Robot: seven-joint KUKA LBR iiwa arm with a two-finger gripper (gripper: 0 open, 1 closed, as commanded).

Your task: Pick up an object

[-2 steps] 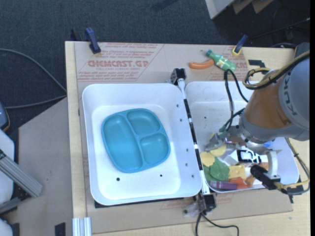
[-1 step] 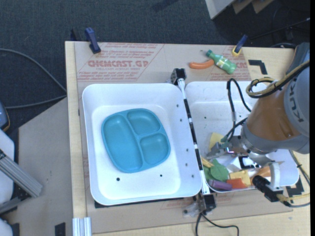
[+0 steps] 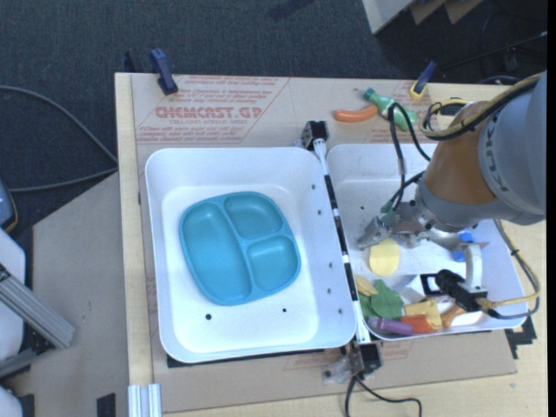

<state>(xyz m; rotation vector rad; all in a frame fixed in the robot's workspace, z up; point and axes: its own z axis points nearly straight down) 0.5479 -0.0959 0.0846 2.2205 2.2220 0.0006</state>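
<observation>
a pale yellow round object (image 3: 384,258) lies in the right bin (image 3: 365,168), right of the frame's centre, just below the gripper (image 3: 388,228). the gripper hangs low over that bin at the end of the grey arm (image 3: 512,155), whose orange band (image 3: 456,176) sits above the wrist on the right side of the frame. how far the claw is open cannot be told from here, and nothing shows between its tips; whether it touches the yellow object is also unclear. below the yellow object, along the lower edge of the right bin, lies a heap of small toys (image 3: 408,311): green, yellow, orange, red and purple pieces close together. a small blue piece (image 3: 464,237) peeks out beside the wrist. the left bin (image 3: 174,320) in the middle of the frame holds a blue divided plate (image 3: 239,246) with three compartments. on the bench (image 3: 208,111) above the right bin, near the upper right, rest an orange toy carrot (image 3: 354,115) and a green piece (image 3: 382,102).
</observation>
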